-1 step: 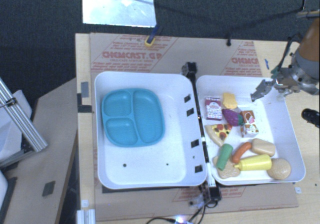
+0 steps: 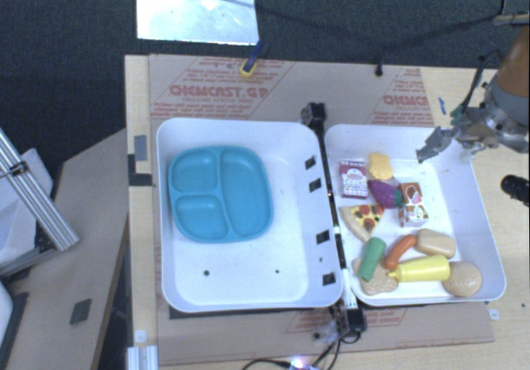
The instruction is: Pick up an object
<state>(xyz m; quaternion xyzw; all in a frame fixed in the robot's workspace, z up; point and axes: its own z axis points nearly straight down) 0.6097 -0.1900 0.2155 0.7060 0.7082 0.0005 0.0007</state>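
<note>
The right bin [image 2: 476,194] holds a heap of toy food. In it are a red carton [image 2: 354,177], a yellow piece [image 2: 380,165], a purple piece [image 2: 385,192], a pizza slice [image 2: 363,219], a green cucumber [image 2: 372,254], an orange sausage [image 2: 400,247], a bread roll [image 2: 436,242], a yellow bottle [image 2: 422,269] and a round cookie [image 2: 462,278]. My gripper [image 2: 432,147] hangs over the bin's far right corner, up and to the right of the pile and apart from every item.
The left bin [image 2: 240,277] holds a blue divided plate [image 2: 220,194]. A black clip divider [image 2: 327,194] runs between the two bins. A small red-and-white box [image 2: 411,193] and another [image 2: 413,213] lie mid-pile. The arm's grey body [image 2: 509,108] reaches in from the right.
</note>
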